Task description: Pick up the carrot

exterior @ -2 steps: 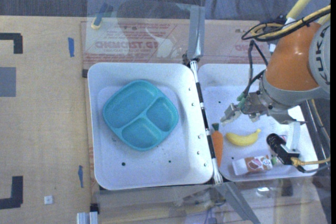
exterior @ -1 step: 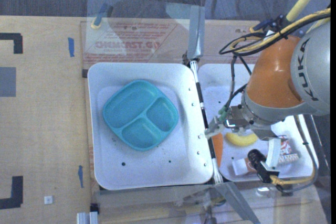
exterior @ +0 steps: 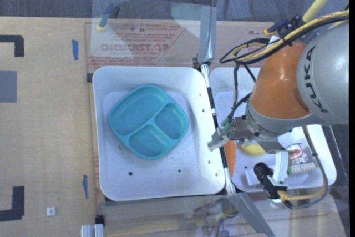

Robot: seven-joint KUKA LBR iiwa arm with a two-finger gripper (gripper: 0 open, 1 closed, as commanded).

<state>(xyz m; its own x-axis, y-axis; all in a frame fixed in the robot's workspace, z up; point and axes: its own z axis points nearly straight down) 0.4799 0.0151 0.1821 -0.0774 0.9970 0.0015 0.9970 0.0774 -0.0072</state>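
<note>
Right bin [exterior: 244, 177], near-left corner: the carrot [exterior: 230, 157] lies lengthwise tight along the left wall, narrow end toward the near edge. Its far end is tucked under the gripper [exterior: 221, 136], which hangs right over it. I can't tell whether the tool is released or clenched, and no grasp is visible.

Handling guess: the carrot is light, stiff and smooth-skinned, and the taper could let it squirt out. It is best pinched across the thicker far half. The wall just beside it leaves little room on that side.

A yellow item [exterior: 252, 148], maybe a banana, sits just right of the carrot. A red-and-white packet [exterior: 300, 157] lies toward the right edge, print too small to read.

In the left bin [exterior: 111, 175] is a teal divided plate [exterior: 148, 121], mid-bin.

Arm [exterior: 327, 75]: "KUK" is legible on the grey casing. At the bench's far edge is a panel [exterior: 136, 44] with red lettering, unreadable.
</note>
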